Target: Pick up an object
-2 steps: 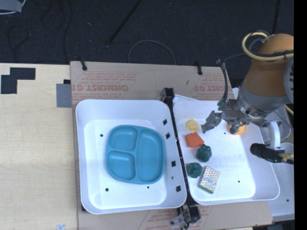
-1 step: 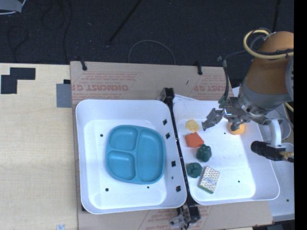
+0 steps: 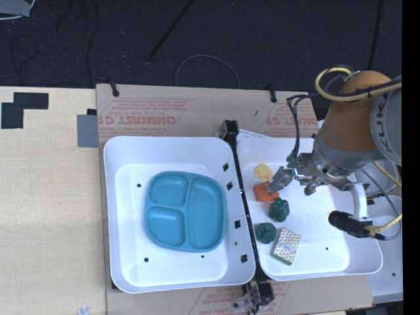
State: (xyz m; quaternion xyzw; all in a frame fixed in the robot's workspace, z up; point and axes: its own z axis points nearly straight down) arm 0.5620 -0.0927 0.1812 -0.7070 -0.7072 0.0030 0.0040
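Orange object (image 3: 264, 192) sits at the gripper (image 3: 281, 179) tip.
It lies toward 8 o'clock, touching; I cannot tell the gripper's grip.

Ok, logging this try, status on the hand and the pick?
Hand low over right bin, at orange piece. No hold visible. Yellow piece, two green pieces close around.
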